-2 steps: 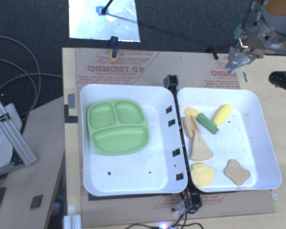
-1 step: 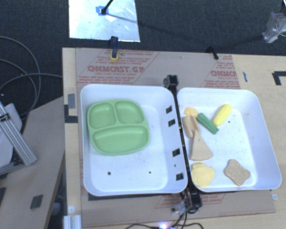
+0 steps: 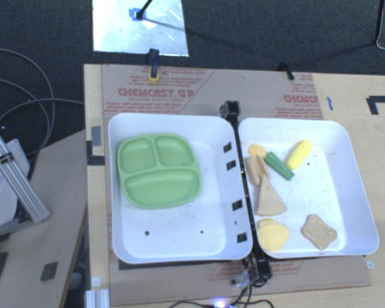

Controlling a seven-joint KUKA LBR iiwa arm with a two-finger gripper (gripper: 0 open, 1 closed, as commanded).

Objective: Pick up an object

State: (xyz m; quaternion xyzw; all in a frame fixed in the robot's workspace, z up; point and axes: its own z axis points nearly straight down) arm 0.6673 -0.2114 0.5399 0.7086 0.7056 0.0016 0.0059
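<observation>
Toys (right bin) — untouched.

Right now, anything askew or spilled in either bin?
Nothing spilled. The green divided plastic plate lies flat in the left white bin. Toy food crowds the right white bin's left side, with the green stick lying across neighbouring pieces.

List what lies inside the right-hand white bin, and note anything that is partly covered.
The right bin holds a yellow corn piece, a green stick, a tan wedge, a bread slice and a yellow lump. The stick's lower end overlaps a pale piece, hiding part of it.
</observation>
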